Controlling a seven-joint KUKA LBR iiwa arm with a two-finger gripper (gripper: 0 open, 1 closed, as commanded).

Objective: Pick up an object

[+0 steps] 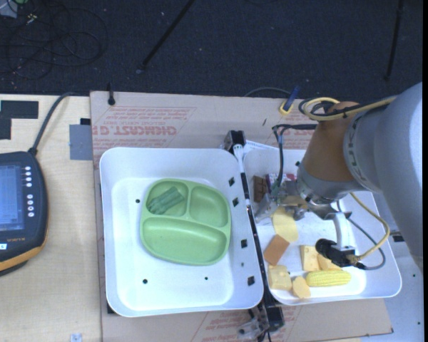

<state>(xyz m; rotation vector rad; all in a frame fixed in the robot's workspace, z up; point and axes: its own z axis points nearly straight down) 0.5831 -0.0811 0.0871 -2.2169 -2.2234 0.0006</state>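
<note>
Camera view: gripper (271, 204) is down in the right bin (385, 280), can't tell its grip. Pale yellow block (286, 227) just below it, orange block (276, 249) and corn cob (328, 278) further below.

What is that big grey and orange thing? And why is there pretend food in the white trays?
That big thing is a robot arm. It reaches in from the right, and a computer program tells it how to move. The picture comes from one camera fixed above the bench, looking down at a slant.

On the bench sit two white bins. The left bin has a green plate with three sections. The right bin has toy food: a corn cob, an orange block and some yellow pieces.

The arm's claw is down in the right bin near the food. Its job is to pick something up. The arm hides the claw's tips, so I can't tell whether it has caught anything.

The box with a screen on the left is probably a controller.
</note>
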